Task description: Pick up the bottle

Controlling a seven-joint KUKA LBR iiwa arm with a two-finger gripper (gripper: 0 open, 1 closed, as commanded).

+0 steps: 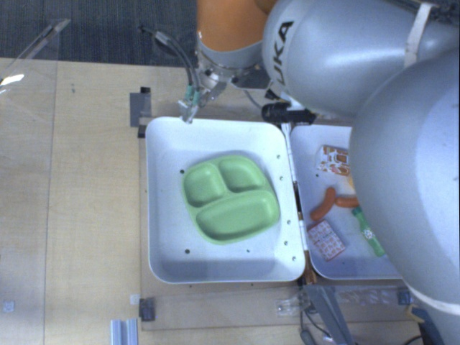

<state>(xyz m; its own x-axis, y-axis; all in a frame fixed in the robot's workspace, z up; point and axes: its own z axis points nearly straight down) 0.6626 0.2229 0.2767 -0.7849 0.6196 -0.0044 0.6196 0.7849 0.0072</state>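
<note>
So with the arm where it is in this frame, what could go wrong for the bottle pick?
1. The gripper sits at the far rim of the left bin, which holds a green divided tray; no bottle is identifiable there, so a grasp here would likely miss.
2. The arm covers much of the right bin, hiding part of its contents from the camera.

Two bins sitting side by side on table (pixel 72 214). Left bin (pixel 165 192) holding divided tray (pixel 230 198), lying near bin's centre. Right bin (pixel 309 157) holding small carton (pixel 334 160) toward back, sausage (pixel 330 201) lying just in front of it, flat packet (pixel 327 239) lying further front, stick-like item (pixel 368 232) lying right of sausage and packet. Arm (pixel 345 49) reaching in from right, hanging over back edge of both bins and covering right part of right bin.
</note>
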